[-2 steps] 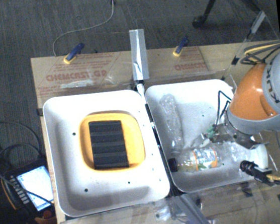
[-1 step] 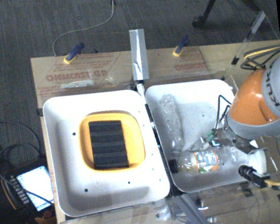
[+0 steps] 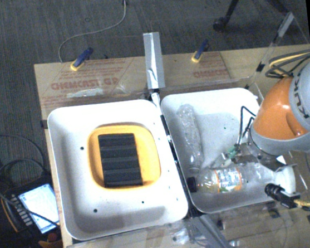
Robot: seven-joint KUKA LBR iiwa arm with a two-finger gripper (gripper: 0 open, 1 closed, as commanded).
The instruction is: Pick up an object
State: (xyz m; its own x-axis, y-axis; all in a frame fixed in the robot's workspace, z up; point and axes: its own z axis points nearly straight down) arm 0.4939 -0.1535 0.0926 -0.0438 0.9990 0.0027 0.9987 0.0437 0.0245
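Note:
A clear plastic bottle with an orange and white label (image 3: 221, 180) lies on its side near the front of the right bin (image 3: 219, 98), its dark cap pointing left. A second clear, crumpled bottle (image 3: 189, 130) lies lengthwise along that bin's left wall. My gripper (image 3: 239, 154) is low over the right bin, just above and to the right of the labelled bottle; the orange band and grey wrist (image 3: 277, 117) hide most of it. In the left bin (image 3: 66, 131) rests a yellow rectangular object with a black ribbed top (image 3: 123, 156).
The two bins meet at a central ridge (image 3: 168, 141). A grey upright bar (image 3: 152, 59) and two blue-and-yellow clamps (image 3: 81, 58) stand behind them on the cardboard-covered bench. Cables run at the right edge and on the floor at the left.

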